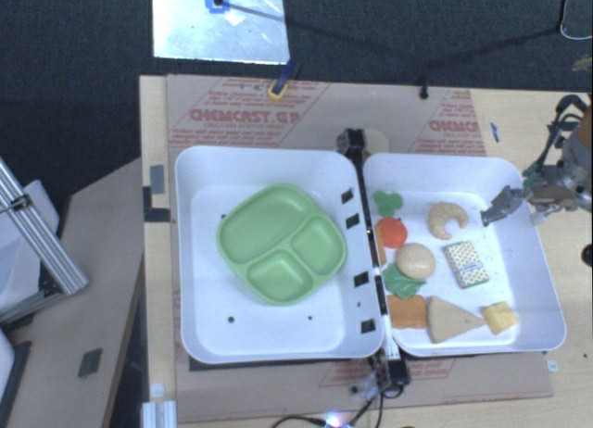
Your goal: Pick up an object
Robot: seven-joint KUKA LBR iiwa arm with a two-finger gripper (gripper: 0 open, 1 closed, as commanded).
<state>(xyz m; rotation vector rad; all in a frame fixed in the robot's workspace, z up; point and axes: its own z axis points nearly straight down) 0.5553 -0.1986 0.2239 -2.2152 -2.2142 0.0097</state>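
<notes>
Clearly the gripper hangs at the right bin's three o'clock rim, its fingers too blurred to tell their spread. Nearest is the croissant, toward nine o'clock (apart from its neighbours); descend squarely over it before closing.

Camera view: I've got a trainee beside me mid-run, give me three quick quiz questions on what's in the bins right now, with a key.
1. True or false: the green three-compartment plastic plate lies in the right white bin.
2. Which item lies nearest the tool? A) tan toy croissant B) pale yellow cheese wedge C) red toy tomato
3. Fill in: the small patterned blue-edged packet lies directly ____ the croissant in the picture.

Key: 1. False, it lies in the left white bin. 2. A. 3. below.
</notes>
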